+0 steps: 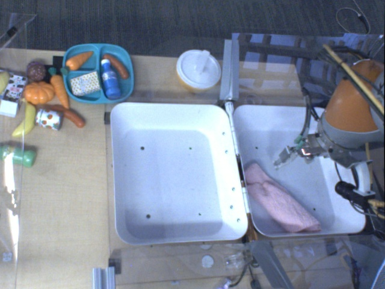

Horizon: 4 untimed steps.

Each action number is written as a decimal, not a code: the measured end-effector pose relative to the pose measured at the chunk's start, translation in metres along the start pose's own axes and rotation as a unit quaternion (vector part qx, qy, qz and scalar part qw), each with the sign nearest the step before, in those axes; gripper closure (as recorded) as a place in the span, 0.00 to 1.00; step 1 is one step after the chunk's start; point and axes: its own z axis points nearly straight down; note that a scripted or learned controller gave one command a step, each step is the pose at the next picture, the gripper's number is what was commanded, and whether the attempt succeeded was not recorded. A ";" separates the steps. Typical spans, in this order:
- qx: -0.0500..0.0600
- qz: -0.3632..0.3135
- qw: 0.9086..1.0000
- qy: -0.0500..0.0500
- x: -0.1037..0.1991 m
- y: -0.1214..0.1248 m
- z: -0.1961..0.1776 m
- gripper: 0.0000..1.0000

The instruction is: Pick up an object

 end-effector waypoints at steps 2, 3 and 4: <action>-0.002 -0.072 0.997 -0.001 -0.025 0.005 0.020 0.00; -0.001 -0.104 0.995 0.000 0.022 -0.065 0.019 0.00; -0.007 -0.100 0.995 -0.003 0.033 -0.025 0.056 0.00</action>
